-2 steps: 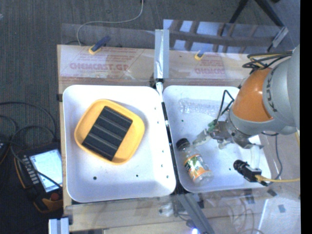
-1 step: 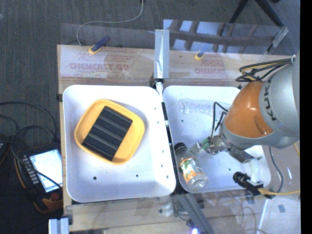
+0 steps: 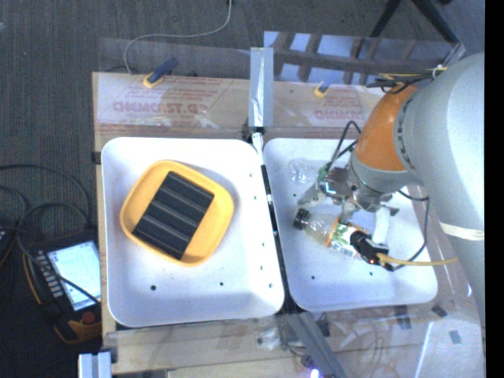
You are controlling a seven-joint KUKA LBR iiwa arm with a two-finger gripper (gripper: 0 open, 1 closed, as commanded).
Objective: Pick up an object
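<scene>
A clear plastic bottle (image 3: 321,227) with a dark cap and a green-orange label lies on its side in the right bin (image 3: 315,286). My gripper (image 3: 344,205) hangs low over that bin, right above the bottle's label end, below the orange wrist band. Whether it touches the bottle is hidden by the wrist. A crumpled clear plastic piece (image 3: 303,170) lies at the back left of the same bin. In the left bin (image 3: 189,302) a yellow dish (image 3: 220,219) holds a black ridged block (image 3: 173,213).
The arm's large grey body (image 3: 461,179) covers the right side of the right bin. A yellow cable (image 3: 409,264) loops across that bin's front right. The raised divider (image 3: 272,211) between the two bins runs just left of the bottle.
</scene>
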